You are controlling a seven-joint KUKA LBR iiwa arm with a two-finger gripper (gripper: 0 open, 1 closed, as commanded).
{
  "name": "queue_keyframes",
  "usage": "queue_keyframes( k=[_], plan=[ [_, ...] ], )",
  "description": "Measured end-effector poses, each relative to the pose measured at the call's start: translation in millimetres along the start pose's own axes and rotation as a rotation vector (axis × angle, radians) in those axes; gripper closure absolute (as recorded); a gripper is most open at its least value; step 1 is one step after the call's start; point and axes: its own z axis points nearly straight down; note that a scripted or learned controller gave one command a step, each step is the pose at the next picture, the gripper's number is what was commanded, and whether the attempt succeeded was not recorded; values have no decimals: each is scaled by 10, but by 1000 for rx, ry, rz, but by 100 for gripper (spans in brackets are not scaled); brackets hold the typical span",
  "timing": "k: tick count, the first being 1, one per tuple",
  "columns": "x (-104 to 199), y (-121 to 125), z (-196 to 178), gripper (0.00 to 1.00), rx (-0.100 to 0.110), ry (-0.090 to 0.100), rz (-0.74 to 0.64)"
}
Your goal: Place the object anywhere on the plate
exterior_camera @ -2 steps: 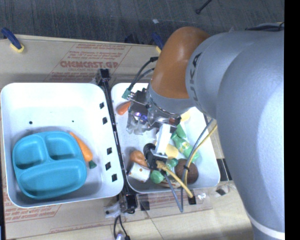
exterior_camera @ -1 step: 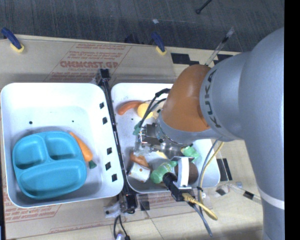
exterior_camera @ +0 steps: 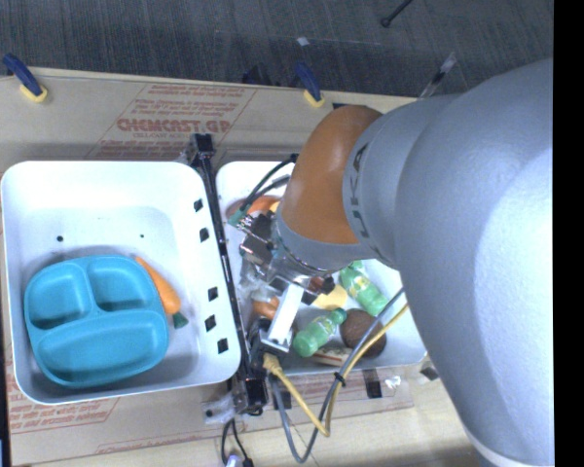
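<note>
plate [exterior_camera: 97, 321] in left bin [exterior_camera: 39, 188], carrot [exterior_camera: 161, 290] beside

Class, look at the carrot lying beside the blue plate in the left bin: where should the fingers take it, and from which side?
Probably at the carrot's orange middle, coming straight down from above. It lies flat and slanted against the right edge of the blue plate, so a low approach from the plate side looks blocked. Closing across its narrow width seems best, away from the green tip near the bin floor.

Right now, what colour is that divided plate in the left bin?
The divided plastic plate is light turquoise blue, seen clearly in the overhead camera view.
</note>
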Motion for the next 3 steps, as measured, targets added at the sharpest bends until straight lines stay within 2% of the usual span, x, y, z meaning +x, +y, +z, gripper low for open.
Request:
queue_keyframes(
  k=[1, 2, 3],
  plan=[
    [-183, 111, 92, 100, 2, -3, -399],
    [81, -60, 108, 100, -3, -2, -269],
    [77, -56, 108, 0, -3, -3, -268]
  ],
)
